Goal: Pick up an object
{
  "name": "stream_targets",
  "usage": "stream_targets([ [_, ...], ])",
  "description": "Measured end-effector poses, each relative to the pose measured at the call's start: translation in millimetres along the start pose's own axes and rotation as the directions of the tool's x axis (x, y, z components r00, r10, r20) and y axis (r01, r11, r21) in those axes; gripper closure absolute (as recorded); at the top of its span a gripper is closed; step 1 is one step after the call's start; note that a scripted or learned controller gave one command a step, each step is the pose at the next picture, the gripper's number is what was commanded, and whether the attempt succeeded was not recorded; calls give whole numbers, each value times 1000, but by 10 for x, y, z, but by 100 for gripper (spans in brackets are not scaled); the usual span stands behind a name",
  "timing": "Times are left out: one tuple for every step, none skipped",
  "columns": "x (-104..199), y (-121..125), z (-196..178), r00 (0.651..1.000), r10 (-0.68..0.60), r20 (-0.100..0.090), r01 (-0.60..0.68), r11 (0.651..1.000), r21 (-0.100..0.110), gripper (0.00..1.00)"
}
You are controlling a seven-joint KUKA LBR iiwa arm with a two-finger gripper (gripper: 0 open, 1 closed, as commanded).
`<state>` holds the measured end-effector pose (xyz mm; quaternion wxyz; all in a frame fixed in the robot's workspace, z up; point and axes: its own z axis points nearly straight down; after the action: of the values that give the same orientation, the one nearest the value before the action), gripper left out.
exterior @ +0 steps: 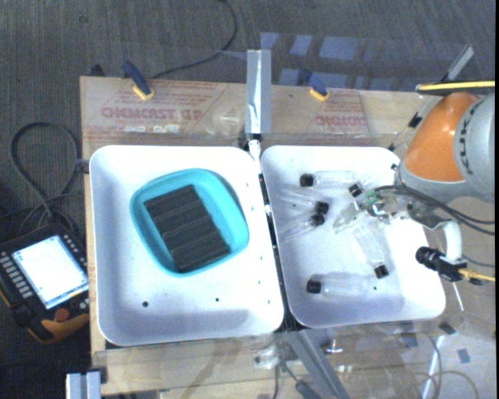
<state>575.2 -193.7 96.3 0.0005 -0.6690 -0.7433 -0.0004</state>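
Several clear plastic vials with black caps lie scattered in the right bin point(416, 302). One vial point(343, 285) lies along the near side, its cap pointing left. Another vial point(371, 252) lies slanted near the middle right, and a third vial point(326, 178) rests at the far side. Two black caps point(318, 214) sit close together left of centre. My gripper point(371, 201) reaches in from the right, low over the vials in the bin's far right part. Above it the arm's orange band point(439, 146) shows. A small green and white part sits at the gripper's tip.
The left bin point(116, 306) holds a teal bowl point(146, 196) with a black ribbed block point(187, 227) inside. A metal post point(254, 94) stands behind the seam between the bins. A pendant with a lit screen point(43, 273) and cables lie on the floor at left.
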Motion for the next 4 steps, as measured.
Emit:
stream_targets([
  [10,2,-86,1000,-1,-2,1,1000,0,100],
  [417,737,-1112,949,315,5,-315,949,0,100],
  [414,735,-1110,949,315,6,-315,949,1,0],
  [743,120,41,938,347,0,-347,938,1,0],
])
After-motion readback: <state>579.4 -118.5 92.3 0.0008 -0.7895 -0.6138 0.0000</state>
